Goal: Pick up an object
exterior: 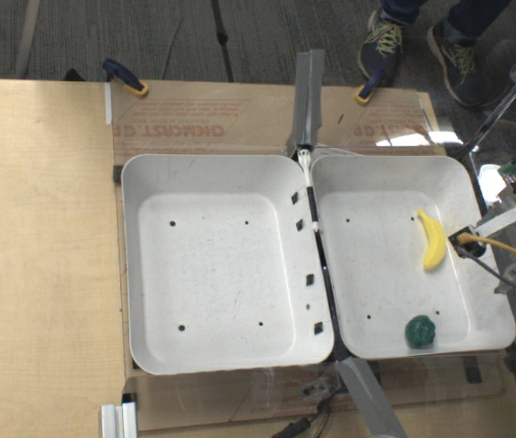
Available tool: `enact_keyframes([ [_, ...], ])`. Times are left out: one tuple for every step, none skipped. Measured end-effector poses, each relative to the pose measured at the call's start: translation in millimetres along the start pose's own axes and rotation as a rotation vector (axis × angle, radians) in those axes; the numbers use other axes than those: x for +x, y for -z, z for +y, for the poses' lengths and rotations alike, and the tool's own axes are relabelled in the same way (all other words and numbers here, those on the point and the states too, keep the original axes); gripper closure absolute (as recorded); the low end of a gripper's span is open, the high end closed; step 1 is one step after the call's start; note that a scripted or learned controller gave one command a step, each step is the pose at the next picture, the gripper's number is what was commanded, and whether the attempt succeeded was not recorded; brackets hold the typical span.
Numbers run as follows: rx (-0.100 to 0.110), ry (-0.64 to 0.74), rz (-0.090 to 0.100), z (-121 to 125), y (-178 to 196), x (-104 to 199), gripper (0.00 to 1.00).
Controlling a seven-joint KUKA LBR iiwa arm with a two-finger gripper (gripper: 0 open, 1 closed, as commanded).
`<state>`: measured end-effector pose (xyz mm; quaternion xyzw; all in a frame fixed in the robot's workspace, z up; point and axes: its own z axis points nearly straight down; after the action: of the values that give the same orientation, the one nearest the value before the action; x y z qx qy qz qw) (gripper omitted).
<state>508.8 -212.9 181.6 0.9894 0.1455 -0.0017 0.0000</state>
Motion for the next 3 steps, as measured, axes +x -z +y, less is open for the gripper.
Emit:
enact_keyframes([
  [0.002,0.275,-0.001,-29.1,-91.2,58.6,0.00],
  [-0.001,0.533,0.001,10.2,-17.0,-0.1,0.00],
  [0.000,0.761,0.001,10.1,-90.5,92.7,0.00],
])
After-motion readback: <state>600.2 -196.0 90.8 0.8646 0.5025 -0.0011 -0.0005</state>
